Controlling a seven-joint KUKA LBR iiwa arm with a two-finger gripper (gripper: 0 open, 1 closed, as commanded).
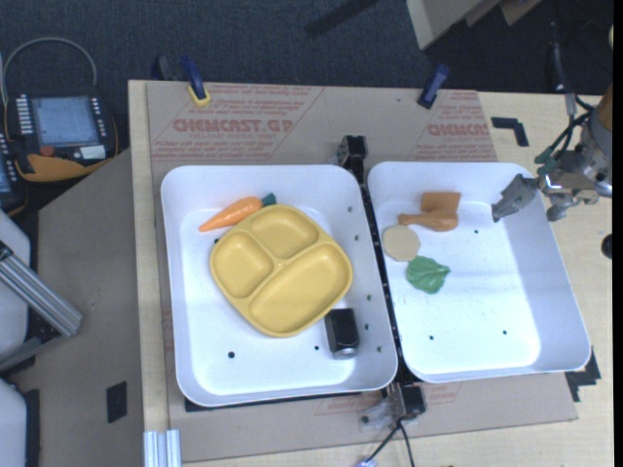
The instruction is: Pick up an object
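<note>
Bench [146, 261] seen from above at a slant, bearing two shallow white bins side by side. A yellow plate [282, 270] with three compartments is the landmark in the left bin [185, 261].

Touching the plate's upper left rim lies an orange carrot [230, 213]. Its long axis runs left to right with a slight tilt: the narrow tip points left and a little down, and the green stem end points right and up. Just below the plate's lower right rim sits a small black block [342, 331].

To the right of the plate, across the divide between the bins, the right bin [487, 339] holds three things clustered near its left wall. A brown piece [434, 212] lies farthest up, its long axis roughly level, with a thin end pointing left toward the plate. Just below it is a pale round disc [400, 243], touching or nearly touching the brown piece. Below and right of the disc is a green leaf-like piece [427, 274].

Far right of the plate, the gripper [531, 197] hangs over the right bin's upper right corner, well apart from all three things. One grey finger [510, 200] slants down and left. Nothing sits between the fingers; whether they are spread or closed cannot be told from this angle.
</note>
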